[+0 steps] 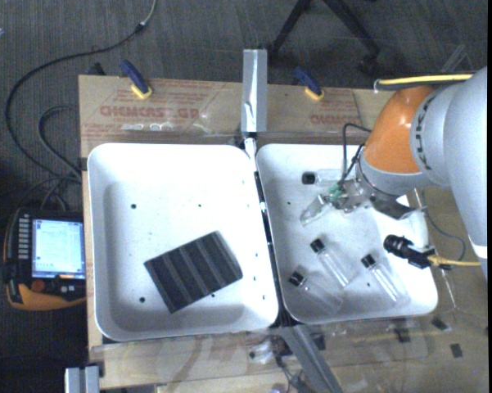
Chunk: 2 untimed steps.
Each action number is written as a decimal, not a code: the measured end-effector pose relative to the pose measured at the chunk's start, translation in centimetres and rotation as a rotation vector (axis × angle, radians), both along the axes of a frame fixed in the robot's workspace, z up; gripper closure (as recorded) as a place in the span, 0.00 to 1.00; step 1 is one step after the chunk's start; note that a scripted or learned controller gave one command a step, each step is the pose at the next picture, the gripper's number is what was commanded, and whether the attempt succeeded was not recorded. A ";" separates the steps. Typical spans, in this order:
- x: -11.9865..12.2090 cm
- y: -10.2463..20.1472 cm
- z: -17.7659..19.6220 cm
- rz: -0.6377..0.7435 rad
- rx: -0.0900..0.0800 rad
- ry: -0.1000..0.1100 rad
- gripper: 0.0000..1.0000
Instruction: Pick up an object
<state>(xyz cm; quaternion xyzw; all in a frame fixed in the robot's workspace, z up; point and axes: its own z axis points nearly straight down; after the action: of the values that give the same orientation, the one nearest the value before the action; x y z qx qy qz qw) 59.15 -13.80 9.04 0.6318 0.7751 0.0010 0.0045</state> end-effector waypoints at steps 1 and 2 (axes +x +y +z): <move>-6.8 1.6 0.1 -0.024 0.001 -0.004 0.00; 0.6 2.5 0.0 0.085 -0.001 -0.006 0.00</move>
<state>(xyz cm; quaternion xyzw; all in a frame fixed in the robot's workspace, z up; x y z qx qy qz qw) 59.71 -11.30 9.04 0.5982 0.8013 0.0027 0.0072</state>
